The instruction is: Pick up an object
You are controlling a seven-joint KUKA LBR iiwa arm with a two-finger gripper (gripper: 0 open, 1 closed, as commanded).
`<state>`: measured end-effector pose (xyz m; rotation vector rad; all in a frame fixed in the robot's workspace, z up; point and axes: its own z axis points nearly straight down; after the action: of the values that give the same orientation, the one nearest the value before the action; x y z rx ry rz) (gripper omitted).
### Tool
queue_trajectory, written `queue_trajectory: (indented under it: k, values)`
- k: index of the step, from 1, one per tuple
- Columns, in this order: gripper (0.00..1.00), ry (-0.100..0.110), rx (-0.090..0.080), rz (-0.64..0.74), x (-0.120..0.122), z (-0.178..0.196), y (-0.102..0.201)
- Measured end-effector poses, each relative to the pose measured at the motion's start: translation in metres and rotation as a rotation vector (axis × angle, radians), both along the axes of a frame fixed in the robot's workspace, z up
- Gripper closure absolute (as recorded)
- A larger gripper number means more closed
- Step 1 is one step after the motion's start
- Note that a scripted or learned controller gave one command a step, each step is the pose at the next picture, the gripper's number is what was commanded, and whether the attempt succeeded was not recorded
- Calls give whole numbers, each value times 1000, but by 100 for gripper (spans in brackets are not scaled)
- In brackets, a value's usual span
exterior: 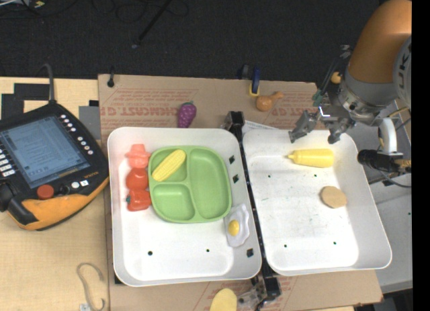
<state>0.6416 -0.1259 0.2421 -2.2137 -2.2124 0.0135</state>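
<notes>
Yellow mustard bottle [312, 158] lies just below the fingers [302, 128].

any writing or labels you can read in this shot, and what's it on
Red print on the cardboard sheet behind the bins: it runs upside down and is too blurred to read with any certainty.
Screen of the handheld control pad on the left: lines of text, too small to read.
Buttons on that pad: markings too small to read.
No other text visible.
</notes>
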Motion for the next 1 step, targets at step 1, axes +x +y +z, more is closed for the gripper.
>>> queue_trajectory:
  k: [1]
  values:
    - [0,-14,-2,1,2,8,0]
